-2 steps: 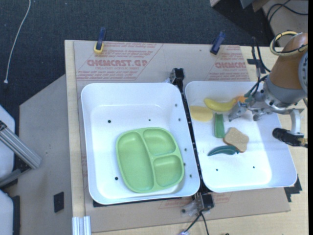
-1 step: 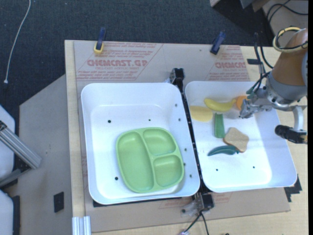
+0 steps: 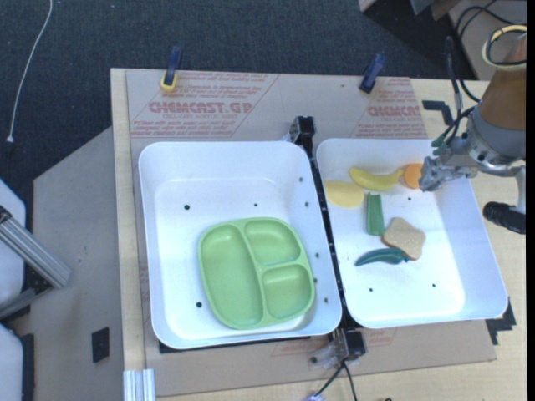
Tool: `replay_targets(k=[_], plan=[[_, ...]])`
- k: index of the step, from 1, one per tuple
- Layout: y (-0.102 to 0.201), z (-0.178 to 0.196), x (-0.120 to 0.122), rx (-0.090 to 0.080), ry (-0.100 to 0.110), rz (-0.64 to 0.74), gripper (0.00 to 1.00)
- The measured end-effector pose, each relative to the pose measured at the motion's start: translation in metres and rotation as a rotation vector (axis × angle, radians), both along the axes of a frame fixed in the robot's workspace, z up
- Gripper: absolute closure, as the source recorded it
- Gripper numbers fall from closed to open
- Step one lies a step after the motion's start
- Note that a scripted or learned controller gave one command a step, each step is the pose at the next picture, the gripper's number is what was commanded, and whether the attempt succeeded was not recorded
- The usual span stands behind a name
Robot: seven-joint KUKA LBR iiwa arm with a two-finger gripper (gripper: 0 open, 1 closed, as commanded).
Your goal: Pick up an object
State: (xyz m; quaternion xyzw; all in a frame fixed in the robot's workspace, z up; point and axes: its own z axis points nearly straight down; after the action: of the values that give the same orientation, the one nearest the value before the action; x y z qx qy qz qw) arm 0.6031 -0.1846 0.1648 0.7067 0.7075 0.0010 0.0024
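The right bin (image 3: pixel 468 282) holds several toy foods. A yellow banana (image 3: pixel 374 178) lies at its back, with a small orange (image 3: pixel 412 175) just to its right. A pale yellow piece (image 3: pixel 343 194) sits at the bin's left wall. A green stick (image 3: pixel 374 213), a slice of bread (image 3: pixel 405 238) and a teal pod (image 3: pixel 381 258) lie toward the middle. My gripper (image 3: pixel 432 176) hangs low at the bin's back right, right beside the orange and partly covering it.
A green divided plate (image 3: pixel 255 271) lies in the left bin (image 3: pixel 167 224). Clamps (image 3: pixel 170 68) hold the cardboard at the back. The arm's orange band (image 3: pixel 506 98) rises at the right edge. A black clip (image 3: pixel 303 129) sits between the bins.
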Motion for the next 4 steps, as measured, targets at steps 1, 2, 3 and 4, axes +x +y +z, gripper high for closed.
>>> replay_targets(k=[1, 2, 3, 4], plan=[[0.0, 0.054, 0.001, -0.001, -0.003, 0.0, 1.0], [0.056, 0.046, -0.014, 0.005, 0.008, 0.003, 1.0], [0.106, 0.059, -0.031, 0.005, 0.008, 0.004, 1.0], [0.157, 0.069, -0.044, 0.005, 0.008, 0.004, 1.0]])
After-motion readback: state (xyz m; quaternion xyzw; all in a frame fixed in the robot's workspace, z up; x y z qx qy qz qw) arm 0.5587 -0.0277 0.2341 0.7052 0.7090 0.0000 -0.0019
